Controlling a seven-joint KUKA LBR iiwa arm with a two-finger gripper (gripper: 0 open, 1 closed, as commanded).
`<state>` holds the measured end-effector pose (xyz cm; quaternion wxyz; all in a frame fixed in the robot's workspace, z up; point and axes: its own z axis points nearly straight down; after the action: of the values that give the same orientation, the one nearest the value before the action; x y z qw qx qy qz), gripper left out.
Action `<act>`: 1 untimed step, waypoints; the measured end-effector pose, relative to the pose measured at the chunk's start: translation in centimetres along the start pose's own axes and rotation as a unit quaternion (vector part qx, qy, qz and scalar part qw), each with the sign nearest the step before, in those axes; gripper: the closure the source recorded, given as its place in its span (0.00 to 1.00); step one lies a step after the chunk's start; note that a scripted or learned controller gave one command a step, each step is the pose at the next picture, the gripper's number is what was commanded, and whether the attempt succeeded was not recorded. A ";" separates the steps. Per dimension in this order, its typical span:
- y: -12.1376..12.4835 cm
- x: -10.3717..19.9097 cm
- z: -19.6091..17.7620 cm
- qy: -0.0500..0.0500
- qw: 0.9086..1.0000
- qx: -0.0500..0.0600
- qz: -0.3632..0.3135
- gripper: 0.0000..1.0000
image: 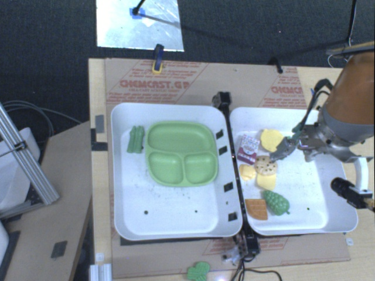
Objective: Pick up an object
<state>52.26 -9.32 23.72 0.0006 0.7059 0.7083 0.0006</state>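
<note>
In the left bin (120, 174): green stalks (136, 139) beside a green divided plate (179, 154). Right bin (328, 212): red-white packet (247, 147), yellow pieces (270, 139), a cookie (266, 166), orange cracker (256, 209), green bumpy fruit (276, 202). Gripper (283, 150) low, just right of the cookie; cannot tell how the jaws stand.

Toy food is crowding the right bin's (328, 215) left side: a cookie (266, 167), yellow pieces (271, 139), a green bumpy piece (276, 202). Its lower right floor is lying open. In the left bin (120, 215), a green tray (180, 154) is taking the centre.
</note>
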 end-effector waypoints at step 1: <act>-3.5 3.8 -12.9 0.000 1.000 -0.006 -0.003 0.00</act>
<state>48.70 -5.56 36.62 0.0050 0.7037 0.7105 0.0052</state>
